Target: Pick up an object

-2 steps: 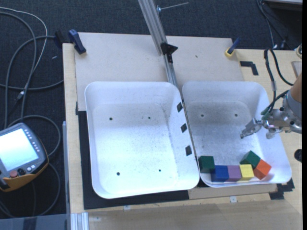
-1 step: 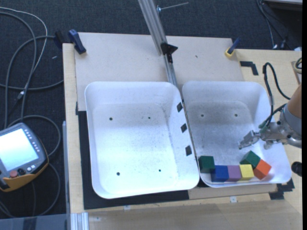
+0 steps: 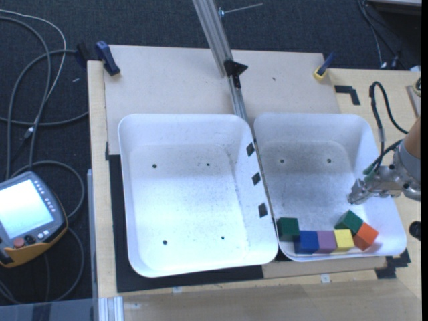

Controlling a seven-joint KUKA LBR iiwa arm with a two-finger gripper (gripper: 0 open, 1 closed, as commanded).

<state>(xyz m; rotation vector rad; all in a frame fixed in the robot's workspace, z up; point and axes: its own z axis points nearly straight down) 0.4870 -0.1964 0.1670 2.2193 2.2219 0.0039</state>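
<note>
One gripper [image 3: 356, 194] hangs over the right bin [image 3: 301, 129], and nothing is in it; whether it is open, I cannot tell. Just below sit colored blocks [image 3: 326, 236]. Next it must drop onto one block.

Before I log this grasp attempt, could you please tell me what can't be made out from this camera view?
- Gripper: small and blurred in the camera view, over the right bin; whether it is open or shut cannot be told.
- Arm: cut off by the right edge, leaving just the wrist.
- Blocks along the right bin's near wall: the green block is partly hidden by the orange block and yellow block.
- Pendant screen, left: washed out, unreadable.
</note>
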